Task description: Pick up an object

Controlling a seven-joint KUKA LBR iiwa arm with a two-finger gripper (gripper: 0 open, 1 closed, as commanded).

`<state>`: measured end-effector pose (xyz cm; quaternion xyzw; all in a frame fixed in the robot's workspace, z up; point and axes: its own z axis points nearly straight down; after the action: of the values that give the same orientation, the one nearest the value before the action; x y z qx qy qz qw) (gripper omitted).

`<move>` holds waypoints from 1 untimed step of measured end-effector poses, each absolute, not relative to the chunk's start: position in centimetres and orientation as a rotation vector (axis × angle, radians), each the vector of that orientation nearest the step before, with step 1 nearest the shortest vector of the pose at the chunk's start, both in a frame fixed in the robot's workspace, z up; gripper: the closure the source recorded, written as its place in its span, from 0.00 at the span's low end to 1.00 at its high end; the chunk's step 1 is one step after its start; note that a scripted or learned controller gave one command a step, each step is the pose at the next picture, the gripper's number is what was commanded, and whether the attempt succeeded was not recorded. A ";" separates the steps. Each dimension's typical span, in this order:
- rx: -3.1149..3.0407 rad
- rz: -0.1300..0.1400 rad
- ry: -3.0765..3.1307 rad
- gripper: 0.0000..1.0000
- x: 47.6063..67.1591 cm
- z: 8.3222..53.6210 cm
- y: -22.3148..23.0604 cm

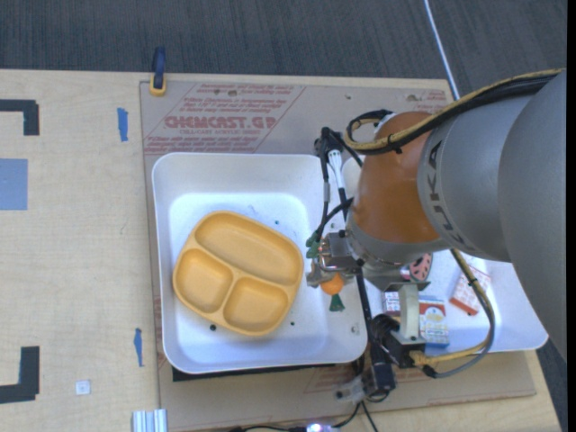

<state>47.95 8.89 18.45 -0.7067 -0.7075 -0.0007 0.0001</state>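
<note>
Orange object under gripper

Robotics lab test station

A pale wooden counter marked with black and blue tape fills the left of the frame; at centre two shallow white bins sit on a printed board, and a grey industrial arm trailing loose cables reaches in from the right, above dark carpet along the top.
</note>
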 end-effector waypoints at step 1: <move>-2.221 -0.001 -2.221 1.00 48.0 18.5 3.3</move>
<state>48.00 3.28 18.49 -0.7072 -0.7071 -0.0002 0.0002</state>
